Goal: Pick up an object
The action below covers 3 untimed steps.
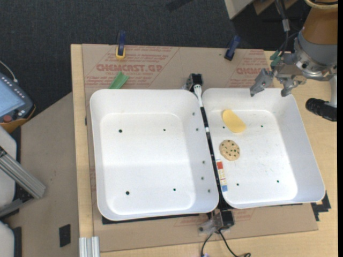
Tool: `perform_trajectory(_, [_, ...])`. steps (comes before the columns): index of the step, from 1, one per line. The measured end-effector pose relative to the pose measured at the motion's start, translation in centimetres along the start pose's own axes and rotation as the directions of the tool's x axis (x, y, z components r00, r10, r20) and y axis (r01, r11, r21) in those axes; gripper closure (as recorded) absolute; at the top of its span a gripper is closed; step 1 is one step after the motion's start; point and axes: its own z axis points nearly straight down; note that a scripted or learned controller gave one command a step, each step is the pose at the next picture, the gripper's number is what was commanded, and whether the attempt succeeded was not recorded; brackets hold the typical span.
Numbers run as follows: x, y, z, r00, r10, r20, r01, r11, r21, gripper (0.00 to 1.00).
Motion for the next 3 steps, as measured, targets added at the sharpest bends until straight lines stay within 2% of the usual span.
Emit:
perform_trajectory(1, [3.0, 1.4, 17.1, 1.0, -0.003, -0.003, 0.003, 1.0, 0.011, 0.0])
perform_trajectory(2, [2.8, 1.8, 15.0, 1.0, 0.0, 0.001, 0.0, 1.0, -0.003, 1.0])
perform_trajectory(3, [1.8, -3.5, 0.0, 1.0, 0.003, 0.003, -0.002, 1.0, -0.015, 1.0])
